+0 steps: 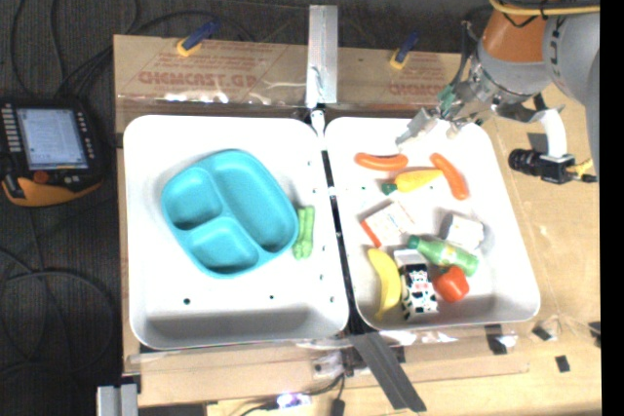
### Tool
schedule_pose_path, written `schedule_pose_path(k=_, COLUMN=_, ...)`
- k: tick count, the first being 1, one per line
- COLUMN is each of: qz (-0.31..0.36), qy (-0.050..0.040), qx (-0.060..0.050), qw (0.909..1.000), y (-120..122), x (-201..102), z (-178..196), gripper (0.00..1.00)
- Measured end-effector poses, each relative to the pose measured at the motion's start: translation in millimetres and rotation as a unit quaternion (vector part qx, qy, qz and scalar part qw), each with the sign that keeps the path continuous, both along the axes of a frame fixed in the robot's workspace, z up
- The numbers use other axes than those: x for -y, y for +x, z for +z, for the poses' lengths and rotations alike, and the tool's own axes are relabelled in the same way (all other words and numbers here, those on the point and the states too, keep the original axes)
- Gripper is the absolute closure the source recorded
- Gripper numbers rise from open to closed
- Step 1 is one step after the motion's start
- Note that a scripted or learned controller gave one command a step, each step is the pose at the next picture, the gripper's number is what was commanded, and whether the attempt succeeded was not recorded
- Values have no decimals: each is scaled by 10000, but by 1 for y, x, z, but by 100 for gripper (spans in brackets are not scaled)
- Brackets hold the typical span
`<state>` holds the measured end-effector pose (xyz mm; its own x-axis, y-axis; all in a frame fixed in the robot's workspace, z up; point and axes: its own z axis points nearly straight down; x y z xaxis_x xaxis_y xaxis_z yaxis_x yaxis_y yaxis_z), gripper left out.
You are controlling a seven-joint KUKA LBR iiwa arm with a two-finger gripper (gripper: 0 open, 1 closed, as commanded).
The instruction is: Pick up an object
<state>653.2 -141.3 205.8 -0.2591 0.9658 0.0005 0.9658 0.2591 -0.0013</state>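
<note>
down at the lower edge of the frame, the right bin [507, 239] holds a tight huddle: a banana [385, 278], a black-and-white cow-patterned box [419, 292], a red tomato-like piece [451, 284] and a green bottle [444, 252], all touching or just beside one another. higher in that bin lie an orange sausage [380, 161], a yellow-orange carrot-like piece [417, 179] and a second orange sausage [449, 175], more spread out and so probably easier to grasp. the gripper [426, 124] hangs over the bin's upper rim, above these three, holding nothing; i cannot tell how wide it stands. the left bin [146, 297] carries a blue divided tray [229, 211] with a green pod [305, 233] wedged between it and the wall, awkward to reach. a teach pendant [49, 151] sits off the tabletop at far left.
</note>
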Motion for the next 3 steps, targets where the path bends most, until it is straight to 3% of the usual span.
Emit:
schedule_pose_path(k=1, qz=-887, qy=-25, qx=53, qw=9960, y=-42, x=-7, z=-117, gripper=0)
schedule_pose_path(k=2, qz=-879, qy=-6, qx=63, qw=9961, y=-40, x=-8, z=-109, gripper=100)
schedule_pose_path(k=3, qz=-879, qy=-5, qx=61, qw=9961, y=-40, x=-8, z=-109, gripper=0)
